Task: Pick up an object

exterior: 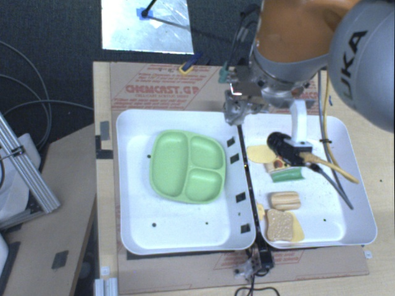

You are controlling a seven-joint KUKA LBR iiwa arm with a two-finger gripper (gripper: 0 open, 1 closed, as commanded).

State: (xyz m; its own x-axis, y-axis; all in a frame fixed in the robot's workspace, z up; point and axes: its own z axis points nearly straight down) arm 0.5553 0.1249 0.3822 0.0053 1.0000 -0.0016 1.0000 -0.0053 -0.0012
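You will find the grey and orange arm (308, 23) entering over the far right corner of the bench (103, 85), covering part of the far edge of the right bin (345, 217). The left bin (133, 165) sits beside it, the two sharing a central wall. A pale green divided plate (187, 166) lies flat near the middle of the left bin, well apart from all other items. The gripper (236, 113) hangs at the far end of the central wall, above the junction of the two bins; you cannot tell from this view whether it is spread or pressed together, and nothing shows in its grasp. The candidate objects lie along the left edge of the right bin: a toast slice (279, 224) in the near left corner, a tan bread roll (284, 200) just beyond it, then a green bar (287, 174), and a yellow slice (259, 154) nearest the gripper.
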